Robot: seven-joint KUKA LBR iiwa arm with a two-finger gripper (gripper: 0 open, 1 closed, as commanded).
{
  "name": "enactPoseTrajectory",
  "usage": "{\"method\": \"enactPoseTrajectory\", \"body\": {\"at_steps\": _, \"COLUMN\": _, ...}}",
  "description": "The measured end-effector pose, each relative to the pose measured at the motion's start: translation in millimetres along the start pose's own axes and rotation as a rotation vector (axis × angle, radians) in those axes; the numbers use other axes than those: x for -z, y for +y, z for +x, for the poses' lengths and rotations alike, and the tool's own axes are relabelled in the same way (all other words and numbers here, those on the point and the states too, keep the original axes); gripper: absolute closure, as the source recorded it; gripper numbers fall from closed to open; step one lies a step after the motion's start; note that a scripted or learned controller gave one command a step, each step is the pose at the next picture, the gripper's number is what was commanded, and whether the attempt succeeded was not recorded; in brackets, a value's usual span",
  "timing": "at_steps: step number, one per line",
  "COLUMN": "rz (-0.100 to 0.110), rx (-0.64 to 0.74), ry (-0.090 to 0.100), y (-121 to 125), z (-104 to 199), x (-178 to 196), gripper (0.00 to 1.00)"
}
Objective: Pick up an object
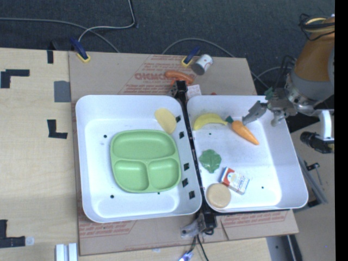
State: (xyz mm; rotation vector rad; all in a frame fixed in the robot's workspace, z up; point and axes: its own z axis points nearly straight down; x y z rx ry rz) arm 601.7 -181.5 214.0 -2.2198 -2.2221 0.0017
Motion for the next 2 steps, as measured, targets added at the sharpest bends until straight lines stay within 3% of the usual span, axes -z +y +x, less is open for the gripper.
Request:
{"method": "enactPoseTrajectory", "body": {"at_steps": 1, "rz": -0.005, "rx": 0.002, "ry": -0.001, "y": 28.2, "z": 10.4, "x": -126.8, "gripper": 0.0}}
{"method": "enactPoseTrajectory", "body": {"at_steps": 2, "rz": -0.006, "rx": 0.003, "ry": -0.004, "y": 28.2, "z": 10.0, "x": -117.2, "gripper": 1.0}}
